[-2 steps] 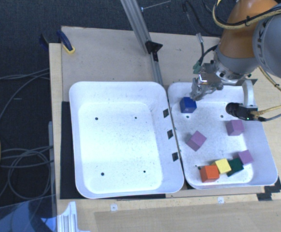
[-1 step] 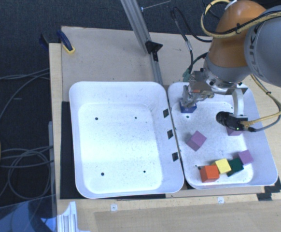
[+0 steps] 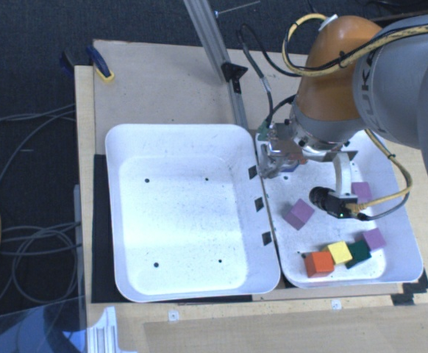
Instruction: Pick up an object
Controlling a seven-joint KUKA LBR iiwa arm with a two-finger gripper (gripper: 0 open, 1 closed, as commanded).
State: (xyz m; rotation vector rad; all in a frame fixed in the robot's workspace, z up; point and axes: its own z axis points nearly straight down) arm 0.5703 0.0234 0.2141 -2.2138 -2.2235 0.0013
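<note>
My claw [image 3: 279, 160] hangs over the right bin's [image 3: 398, 190] far-left corner; grip state unclear. The purple block [image 3: 299, 214] looks light, stiff; I'd pinch its flat sides.

Two bins [image 3: 126, 145], six blocks [image 3: 299, 214]

Two bins sit side by side on the bench [image 3: 162, 72], the left bin [image 3: 126, 197] next to the right bin [image 3: 405, 256] (all the blocks [image 3: 339, 254] are clustered in that one, toward its front), arm [image 3: 390, 72] hanging over its back.
</note>
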